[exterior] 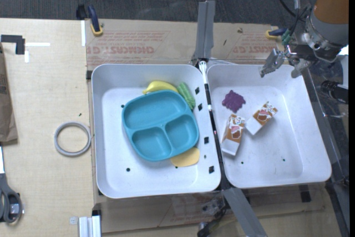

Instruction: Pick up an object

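A roll of tape (72,138) is seen lying on the bare surface (44,91) at far left, well apart from the bins. In the left bin (100,136), a blue divided tray (160,125) is set over most of the floor, with a yellow piece (161,86) and a green piece (187,95) tucked behind it and another yellow piece (186,159) caught under its near edge. In the right bin (310,158), a purple object (233,100) is laid near the centre wall, and two small cartons (234,135) (264,114) are set just beside each other, touching or nearly so. The tool (284,62) is held above the right bin's far rim, its fingers spread apart and nothing between them. A miss is judged likely if the cartons are approached together — one may be nudged aside or both pinched at once. The tall carton near the centre wall leaves little finger room on that side; open floor is left to the right and front of the cartons — the easier way in.
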`<state>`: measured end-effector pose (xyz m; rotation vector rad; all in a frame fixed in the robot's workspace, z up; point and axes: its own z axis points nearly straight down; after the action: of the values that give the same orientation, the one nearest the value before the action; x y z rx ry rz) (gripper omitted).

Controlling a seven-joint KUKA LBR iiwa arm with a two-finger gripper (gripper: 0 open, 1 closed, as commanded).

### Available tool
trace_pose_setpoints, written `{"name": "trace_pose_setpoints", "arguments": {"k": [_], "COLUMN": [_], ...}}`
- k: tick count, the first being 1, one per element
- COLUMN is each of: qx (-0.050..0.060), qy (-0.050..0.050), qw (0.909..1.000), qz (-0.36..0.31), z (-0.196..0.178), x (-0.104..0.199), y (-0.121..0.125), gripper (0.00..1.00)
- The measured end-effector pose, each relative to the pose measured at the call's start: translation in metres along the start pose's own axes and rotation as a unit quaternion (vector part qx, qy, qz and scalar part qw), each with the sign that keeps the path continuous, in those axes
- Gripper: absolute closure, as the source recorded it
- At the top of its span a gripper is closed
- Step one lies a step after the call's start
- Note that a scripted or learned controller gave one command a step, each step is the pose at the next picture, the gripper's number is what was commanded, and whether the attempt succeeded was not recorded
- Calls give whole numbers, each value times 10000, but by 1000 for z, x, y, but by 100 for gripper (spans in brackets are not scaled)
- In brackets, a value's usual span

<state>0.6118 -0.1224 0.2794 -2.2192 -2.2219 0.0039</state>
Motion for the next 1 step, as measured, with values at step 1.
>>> {"name": "trace_pose_setpoints", "arguments": {"k": [1], "qx": [4], "qy": [4], "qw": [9995], "qz": [-310], "z": [134], "x": [17], "y": [-21], "gripper": [0]}}
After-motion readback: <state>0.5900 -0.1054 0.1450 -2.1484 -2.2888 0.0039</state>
